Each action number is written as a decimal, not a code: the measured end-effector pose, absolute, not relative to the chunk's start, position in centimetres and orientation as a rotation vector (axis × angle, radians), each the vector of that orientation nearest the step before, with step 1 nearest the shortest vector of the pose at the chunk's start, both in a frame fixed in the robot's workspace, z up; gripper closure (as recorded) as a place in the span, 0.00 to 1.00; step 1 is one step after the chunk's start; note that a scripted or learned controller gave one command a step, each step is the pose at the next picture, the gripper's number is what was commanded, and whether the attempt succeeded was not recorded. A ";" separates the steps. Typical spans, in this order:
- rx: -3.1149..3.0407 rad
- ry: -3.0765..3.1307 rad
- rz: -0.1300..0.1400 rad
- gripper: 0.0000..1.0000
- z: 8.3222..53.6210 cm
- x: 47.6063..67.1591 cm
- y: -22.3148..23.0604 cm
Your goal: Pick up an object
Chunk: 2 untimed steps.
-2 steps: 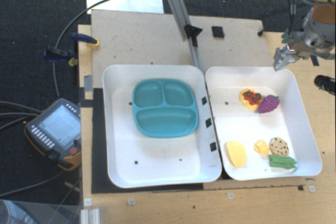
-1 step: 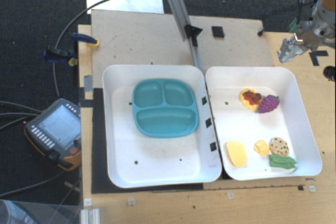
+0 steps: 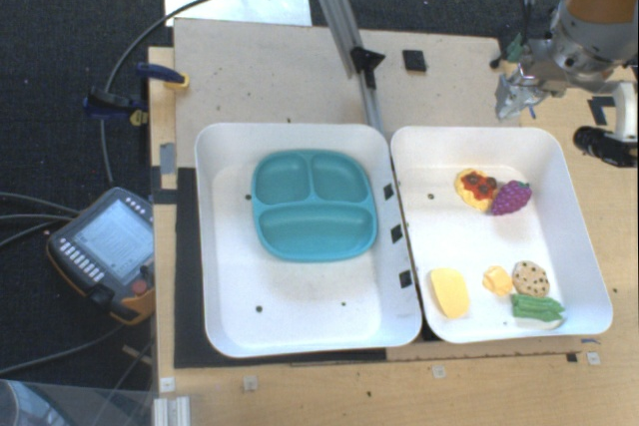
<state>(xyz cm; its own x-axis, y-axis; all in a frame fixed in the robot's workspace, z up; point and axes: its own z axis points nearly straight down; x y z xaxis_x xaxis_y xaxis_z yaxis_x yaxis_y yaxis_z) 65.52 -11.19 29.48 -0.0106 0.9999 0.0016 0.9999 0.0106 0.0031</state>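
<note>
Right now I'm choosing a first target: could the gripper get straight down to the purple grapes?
Probably yes. The gripper hangs above the right bin's far rim, and the purple grapes lie uncovered just below it, only touching the pizza slice on one side.

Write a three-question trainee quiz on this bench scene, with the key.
1. True or false: the teal divided plate lies in the left bin.
2. Which toy touches the purple grapes? A) pizza slice B) cookie C) yellow block
3. Fill in: the gripper hangs beyond the right bin's ____ rim.

Key: 1 true; 2 A; 3 far.
</note>
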 end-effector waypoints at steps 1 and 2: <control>2.211 2.232 0.002 1.00 28.5 64.8 -6.8; 2.211 2.232 0.003 1.00 28.2 64.3 -1.8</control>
<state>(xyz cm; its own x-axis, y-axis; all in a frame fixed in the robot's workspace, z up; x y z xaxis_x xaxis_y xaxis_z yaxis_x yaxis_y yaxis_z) 64.25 -1.83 28.17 -0.0095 1.0000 0.0012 1.0000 0.0095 0.0013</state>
